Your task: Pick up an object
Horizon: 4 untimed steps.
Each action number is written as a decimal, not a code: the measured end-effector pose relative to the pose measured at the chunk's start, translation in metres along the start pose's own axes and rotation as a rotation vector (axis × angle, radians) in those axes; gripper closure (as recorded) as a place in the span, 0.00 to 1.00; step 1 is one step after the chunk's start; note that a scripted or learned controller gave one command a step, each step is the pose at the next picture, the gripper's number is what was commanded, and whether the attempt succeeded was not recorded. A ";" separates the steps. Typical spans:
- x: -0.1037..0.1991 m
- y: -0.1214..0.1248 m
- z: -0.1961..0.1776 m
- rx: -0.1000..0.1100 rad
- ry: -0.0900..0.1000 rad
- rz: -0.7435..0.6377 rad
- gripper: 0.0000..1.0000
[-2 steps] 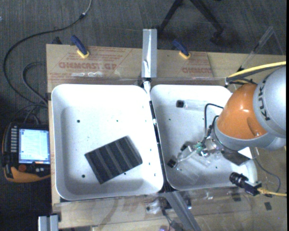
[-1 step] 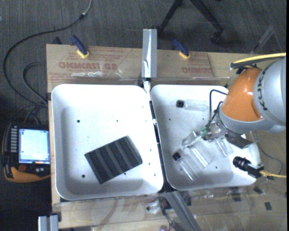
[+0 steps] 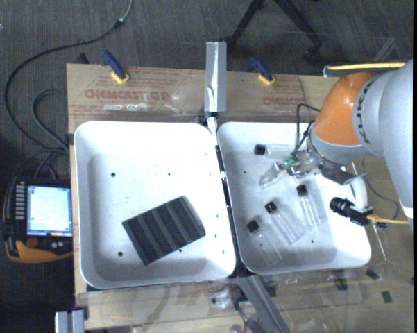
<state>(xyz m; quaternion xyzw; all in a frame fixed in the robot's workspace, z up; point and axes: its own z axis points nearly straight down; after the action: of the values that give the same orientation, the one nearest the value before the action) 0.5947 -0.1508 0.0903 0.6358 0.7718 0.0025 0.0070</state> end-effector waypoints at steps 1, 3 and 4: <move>0.053 -0.099 -0.003 0.002 0.004 0.029 0.00; -0.001 0.067 0.002 0.051 0.017 0.002 0.00; 0.013 -0.001 0.000 0.005 0.002 -0.010 0.00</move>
<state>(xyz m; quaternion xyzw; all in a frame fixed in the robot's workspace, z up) 0.5915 -0.1380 0.0904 0.6318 0.7751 0.0010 0.0045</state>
